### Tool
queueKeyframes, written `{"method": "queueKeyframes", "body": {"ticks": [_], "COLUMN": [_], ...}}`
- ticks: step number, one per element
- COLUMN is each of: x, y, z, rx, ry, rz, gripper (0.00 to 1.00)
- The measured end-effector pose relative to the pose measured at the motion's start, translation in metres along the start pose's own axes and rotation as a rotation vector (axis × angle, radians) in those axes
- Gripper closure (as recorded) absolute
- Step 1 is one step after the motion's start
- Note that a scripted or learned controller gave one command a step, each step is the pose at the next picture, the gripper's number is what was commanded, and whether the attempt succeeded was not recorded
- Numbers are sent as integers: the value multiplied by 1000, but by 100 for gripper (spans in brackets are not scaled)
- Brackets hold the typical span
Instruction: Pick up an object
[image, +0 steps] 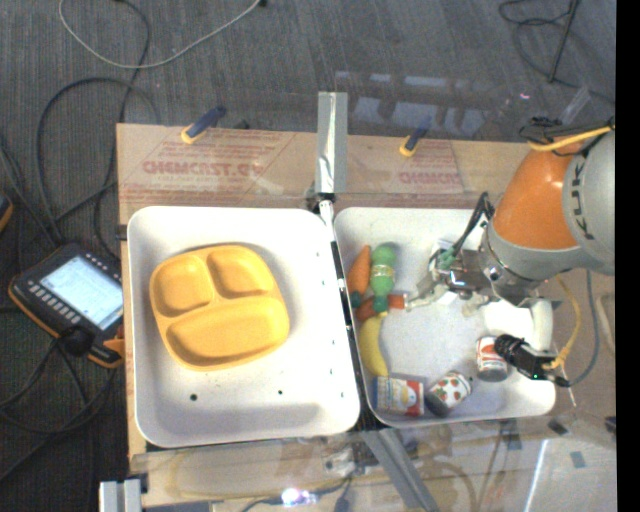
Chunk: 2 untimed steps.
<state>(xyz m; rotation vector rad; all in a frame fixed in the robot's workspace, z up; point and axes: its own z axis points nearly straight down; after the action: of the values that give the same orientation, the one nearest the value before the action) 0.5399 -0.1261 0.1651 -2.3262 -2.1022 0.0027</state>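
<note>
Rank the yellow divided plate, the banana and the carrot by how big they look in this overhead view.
1. yellow divided plate, by far the largest.
2. banana.
3. carrot.
The banana and carrot look close in length, so their order is unsure.

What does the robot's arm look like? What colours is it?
The arm is grey and rounded, with a big orange band above the wrist and dark letters on its side. Thin cables run down to a small metal gripper.
</note>
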Motion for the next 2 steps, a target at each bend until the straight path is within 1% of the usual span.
{"method": "queueKeyframes", "body": {"ticks": [1,2], "x": [-4,14], "y": [43,113], "z": [76,77], "rx": [-12,4], "ry": [-5,-6], "rz": [10,81], "gripper": [0,0]}}
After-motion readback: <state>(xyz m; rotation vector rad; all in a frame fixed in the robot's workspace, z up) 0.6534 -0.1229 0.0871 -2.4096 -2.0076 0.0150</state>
